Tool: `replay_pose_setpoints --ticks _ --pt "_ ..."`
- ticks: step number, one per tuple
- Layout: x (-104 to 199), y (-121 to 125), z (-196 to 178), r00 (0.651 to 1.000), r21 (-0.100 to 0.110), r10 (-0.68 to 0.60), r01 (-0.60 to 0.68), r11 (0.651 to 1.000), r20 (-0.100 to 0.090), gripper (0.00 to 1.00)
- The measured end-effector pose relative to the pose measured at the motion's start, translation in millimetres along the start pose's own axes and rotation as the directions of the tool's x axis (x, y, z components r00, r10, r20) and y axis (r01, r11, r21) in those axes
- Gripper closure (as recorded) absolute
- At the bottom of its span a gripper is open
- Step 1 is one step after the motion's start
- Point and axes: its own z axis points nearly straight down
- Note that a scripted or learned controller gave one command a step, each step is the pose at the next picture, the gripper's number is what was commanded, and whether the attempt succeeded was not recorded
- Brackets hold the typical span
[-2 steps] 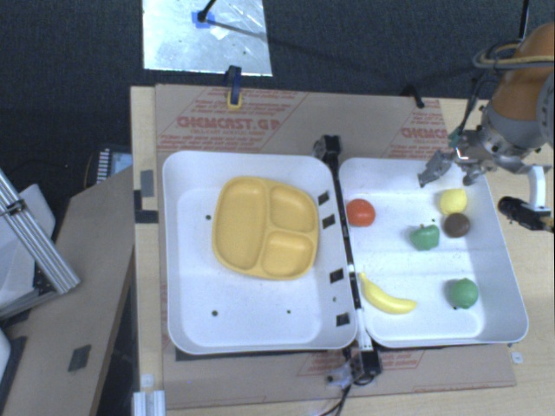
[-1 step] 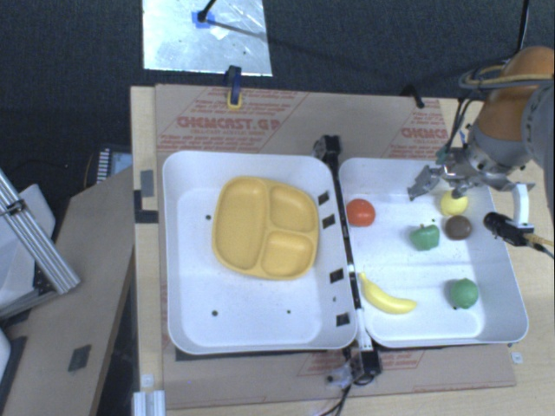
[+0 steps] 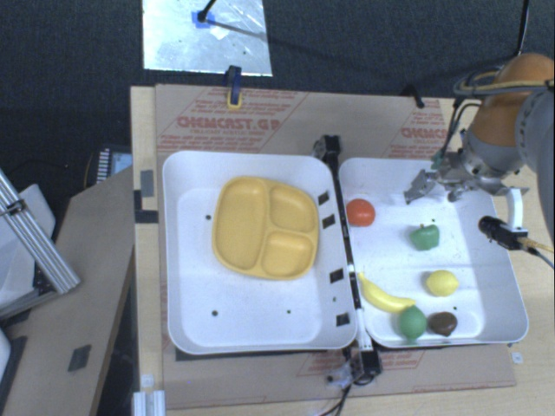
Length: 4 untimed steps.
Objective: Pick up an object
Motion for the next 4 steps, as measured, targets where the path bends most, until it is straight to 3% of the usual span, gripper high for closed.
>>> replay_pose_setpoints --ticks 1,4 --pt "0 1 -11 1.0 -0.004 -0.002 0.002 1.0 0.002 1.0" --pt "-2 -4 -166 1.0 -0.004 -0.001 0.001 1.0 0.002 1.0"
